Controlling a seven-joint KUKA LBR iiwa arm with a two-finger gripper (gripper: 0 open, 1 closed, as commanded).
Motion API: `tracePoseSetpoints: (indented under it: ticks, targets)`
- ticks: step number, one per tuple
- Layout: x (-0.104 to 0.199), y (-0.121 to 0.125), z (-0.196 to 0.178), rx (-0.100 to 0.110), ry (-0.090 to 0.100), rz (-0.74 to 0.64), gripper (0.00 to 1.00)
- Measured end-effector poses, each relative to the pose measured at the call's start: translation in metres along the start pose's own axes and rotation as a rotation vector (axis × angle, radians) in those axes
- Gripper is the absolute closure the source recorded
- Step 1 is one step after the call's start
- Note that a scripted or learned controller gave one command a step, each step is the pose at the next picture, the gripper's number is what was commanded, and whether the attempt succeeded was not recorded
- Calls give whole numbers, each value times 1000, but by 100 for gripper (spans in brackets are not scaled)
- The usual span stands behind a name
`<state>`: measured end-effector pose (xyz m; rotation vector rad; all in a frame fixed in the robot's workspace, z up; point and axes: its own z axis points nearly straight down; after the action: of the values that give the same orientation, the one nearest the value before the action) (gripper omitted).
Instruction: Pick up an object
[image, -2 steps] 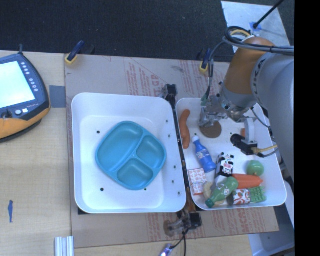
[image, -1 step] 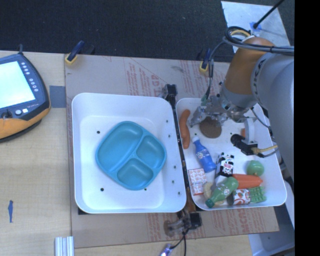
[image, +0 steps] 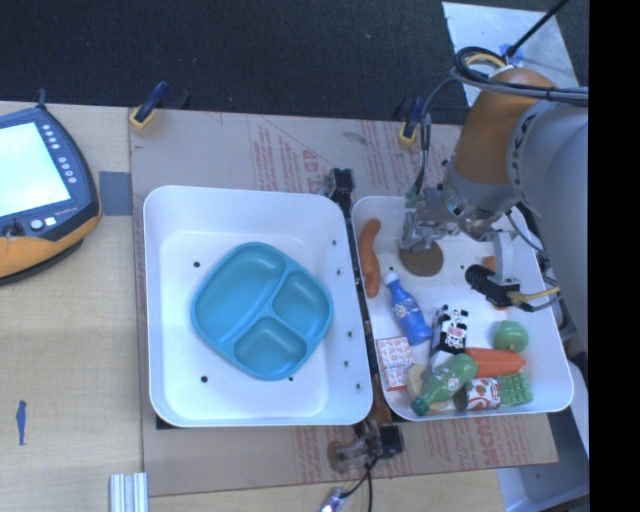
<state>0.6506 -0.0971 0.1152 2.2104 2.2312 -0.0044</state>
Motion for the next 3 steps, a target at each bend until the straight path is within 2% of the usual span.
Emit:
tracePoseSetpoints:
  ticks: [1, 2, 3]
  targets:
    - [38, -7, -126, 0, 2, 5, 100]
    - [38, -7, -125, 2, 2, 5, 0]
    - [-7, 6, 22, 1, 0, 5, 0]
